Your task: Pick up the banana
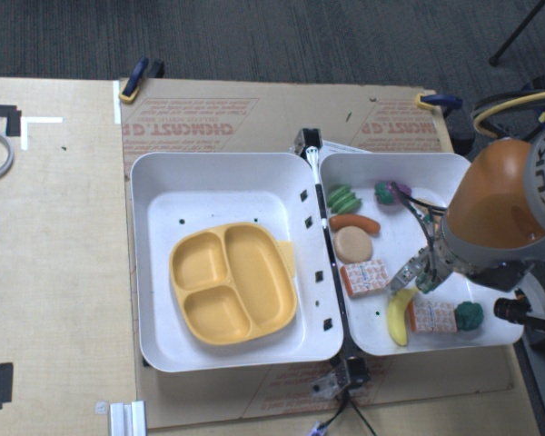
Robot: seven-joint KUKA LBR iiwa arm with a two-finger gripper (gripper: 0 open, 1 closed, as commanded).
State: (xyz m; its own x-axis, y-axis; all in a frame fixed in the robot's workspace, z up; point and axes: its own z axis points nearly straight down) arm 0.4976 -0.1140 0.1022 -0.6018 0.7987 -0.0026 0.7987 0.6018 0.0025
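The yellow banana lies near the front edge of the right bin, pointing roughly front to back. Just above its far end hangs my gripper, under the arm's orange band. Its two fingers stand open, with nothing between them. The banana rests on the bin floor, beside a red-and-white box on its right.
Around the banana in the right bin are another red-and-white box, a tan bun, an orange carrot-like piece, green vegetables, a purple-and-green item and a dark green lump. A yellow divided plate sits in the left bin.
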